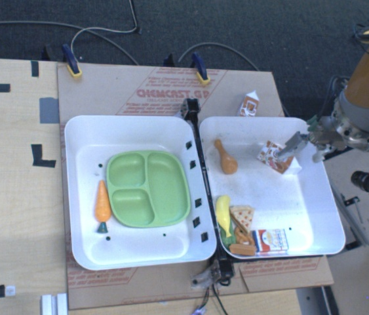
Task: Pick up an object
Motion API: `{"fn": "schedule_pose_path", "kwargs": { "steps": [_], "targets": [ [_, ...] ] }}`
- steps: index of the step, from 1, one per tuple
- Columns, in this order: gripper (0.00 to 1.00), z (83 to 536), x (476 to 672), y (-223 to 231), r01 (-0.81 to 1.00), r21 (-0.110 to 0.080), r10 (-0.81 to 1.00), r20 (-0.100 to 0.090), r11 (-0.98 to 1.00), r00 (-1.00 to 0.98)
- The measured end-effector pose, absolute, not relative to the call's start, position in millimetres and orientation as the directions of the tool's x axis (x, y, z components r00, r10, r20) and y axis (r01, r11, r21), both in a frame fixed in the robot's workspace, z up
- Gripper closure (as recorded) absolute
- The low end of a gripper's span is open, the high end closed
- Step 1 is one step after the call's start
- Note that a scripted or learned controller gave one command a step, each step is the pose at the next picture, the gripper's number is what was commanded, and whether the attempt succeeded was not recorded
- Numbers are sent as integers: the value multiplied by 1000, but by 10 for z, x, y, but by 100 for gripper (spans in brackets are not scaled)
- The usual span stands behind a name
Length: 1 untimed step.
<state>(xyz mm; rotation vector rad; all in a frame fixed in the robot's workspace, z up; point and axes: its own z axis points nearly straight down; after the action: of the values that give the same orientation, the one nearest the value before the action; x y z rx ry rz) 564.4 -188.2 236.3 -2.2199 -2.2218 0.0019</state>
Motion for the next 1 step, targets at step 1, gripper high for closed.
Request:
{"fn": "schedule_pose_path", "kwargs": {
  "steps": [1],
  "targets": [
    [0,1631,5889,-1019,1000,-3,1000,2,3,-3]
  ]
}}
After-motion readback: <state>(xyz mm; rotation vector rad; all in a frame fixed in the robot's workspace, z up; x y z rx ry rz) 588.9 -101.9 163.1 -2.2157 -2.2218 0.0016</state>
